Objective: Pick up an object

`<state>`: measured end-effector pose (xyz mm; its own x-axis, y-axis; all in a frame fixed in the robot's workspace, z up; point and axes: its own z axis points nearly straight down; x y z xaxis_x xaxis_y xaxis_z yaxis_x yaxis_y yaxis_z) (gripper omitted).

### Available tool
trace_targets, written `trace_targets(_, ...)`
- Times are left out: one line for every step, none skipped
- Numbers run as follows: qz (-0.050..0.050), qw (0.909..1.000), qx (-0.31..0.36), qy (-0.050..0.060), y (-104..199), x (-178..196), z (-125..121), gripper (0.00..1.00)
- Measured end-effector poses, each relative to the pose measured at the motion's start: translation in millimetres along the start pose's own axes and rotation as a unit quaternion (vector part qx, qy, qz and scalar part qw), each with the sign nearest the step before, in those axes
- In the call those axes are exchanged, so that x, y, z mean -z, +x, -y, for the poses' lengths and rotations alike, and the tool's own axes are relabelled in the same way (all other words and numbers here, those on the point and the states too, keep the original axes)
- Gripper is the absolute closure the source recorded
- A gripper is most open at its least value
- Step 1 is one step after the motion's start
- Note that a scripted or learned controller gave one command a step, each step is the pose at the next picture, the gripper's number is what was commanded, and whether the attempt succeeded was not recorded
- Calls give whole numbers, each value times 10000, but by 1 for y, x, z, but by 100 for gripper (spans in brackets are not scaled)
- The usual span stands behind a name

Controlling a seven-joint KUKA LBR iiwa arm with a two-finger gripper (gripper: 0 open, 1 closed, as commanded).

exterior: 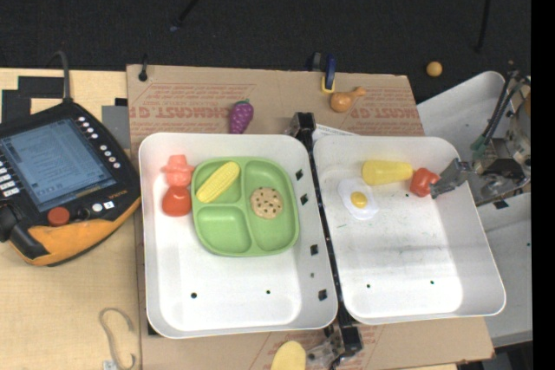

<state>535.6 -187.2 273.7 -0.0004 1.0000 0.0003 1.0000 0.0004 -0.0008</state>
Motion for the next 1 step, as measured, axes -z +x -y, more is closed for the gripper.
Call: trace_targets(-12, 10000, 9, 35, 3, -64, -4, 0)
